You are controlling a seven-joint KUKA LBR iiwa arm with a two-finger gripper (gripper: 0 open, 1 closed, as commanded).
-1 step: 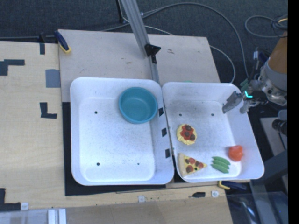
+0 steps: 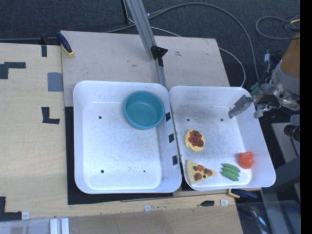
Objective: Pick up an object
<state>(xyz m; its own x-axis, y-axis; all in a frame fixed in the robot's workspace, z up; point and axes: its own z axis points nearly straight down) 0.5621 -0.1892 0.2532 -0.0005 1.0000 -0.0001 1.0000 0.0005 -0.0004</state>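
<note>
Camera view from above gives us a pale wooden bench (image 2: 29, 145) with dark tape marks along its left part, set on a dark blue-grey carpeted floor (image 2: 58, 6) where several cables (image 2: 234, 38) loop at the top and right. We see a lighter board (image 2: 112, 57) lying on the bench, with a blue and yellow clamp (image 2: 65, 43) at its upper left corner. A grey metal pole (image 2: 144, 26) slants down from the top edge to the seam between the two bins.

On the board we find the left white bin (image 2: 92, 179) and the right white bin (image 2: 263, 179) touching side by side. In the left bin a blue bowl (image 2: 144, 109) stands upright near the upper right corner. In the right bin, toward the lower half, we count four small toy foods: a round yellow tart with red berries (image 2: 194, 140), a pizza slice (image 2: 199, 171) just below it by the lower left corner, a green pea pod (image 2: 230, 171) to the right of the slice, and a red tomato (image 2: 246, 159) near the right wall, just above the pod.

The gripper (image 2: 240, 106) hangs over the upper right part of the right bin, well apart from the foods, with nothing near it. We cannot tell how its claw stands. The arm (image 2: 287, 77) enters from the right.
</note>
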